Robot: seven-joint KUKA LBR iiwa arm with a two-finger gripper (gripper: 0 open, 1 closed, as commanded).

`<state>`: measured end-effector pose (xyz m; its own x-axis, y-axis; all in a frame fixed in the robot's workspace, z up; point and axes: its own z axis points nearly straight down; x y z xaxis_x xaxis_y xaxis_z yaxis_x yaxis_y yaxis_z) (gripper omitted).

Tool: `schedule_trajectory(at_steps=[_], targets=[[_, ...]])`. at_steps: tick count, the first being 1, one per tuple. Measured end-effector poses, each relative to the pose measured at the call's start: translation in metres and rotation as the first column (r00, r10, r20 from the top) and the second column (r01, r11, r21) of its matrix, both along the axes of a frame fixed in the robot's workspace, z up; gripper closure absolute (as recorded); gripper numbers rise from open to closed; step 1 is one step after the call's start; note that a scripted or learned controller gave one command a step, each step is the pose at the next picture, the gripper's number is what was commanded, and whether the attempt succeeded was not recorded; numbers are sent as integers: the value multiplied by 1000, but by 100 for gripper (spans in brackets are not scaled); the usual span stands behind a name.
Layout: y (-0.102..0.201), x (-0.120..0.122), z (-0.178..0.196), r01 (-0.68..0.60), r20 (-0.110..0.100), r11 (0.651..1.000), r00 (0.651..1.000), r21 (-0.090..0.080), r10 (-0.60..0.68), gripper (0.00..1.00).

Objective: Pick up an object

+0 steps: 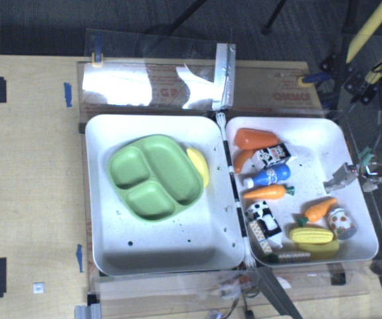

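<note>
Hovering at the right bin's (350, 145) right rim, right of frame, my end effector (350, 173) — grip state I cannot tell; toy carrot (320, 209) lies just below it.

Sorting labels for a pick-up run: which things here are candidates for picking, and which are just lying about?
Job: carrots, blue bottle, corn, cow-print cartons, hand.

Lying about: green tray, yellow piece, left bin, right bin.

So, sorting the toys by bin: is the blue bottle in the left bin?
No, the blue bottle lies in the right bin, among the carrots.
</note>
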<state>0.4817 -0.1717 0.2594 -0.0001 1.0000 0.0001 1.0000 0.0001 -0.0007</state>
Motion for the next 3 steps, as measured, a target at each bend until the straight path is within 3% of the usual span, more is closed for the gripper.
schedule_trajectory(at_steps=[1, 2, 3], targets=[[-25, 13, -123, -116, 1, 993, 993, 0, 116, 0], [-41, 19, -170, -230, 9, 973, 973, 10, 230, 0], [15, 76, -99, -223, 3, 975, 975, -1, 223, 0]])
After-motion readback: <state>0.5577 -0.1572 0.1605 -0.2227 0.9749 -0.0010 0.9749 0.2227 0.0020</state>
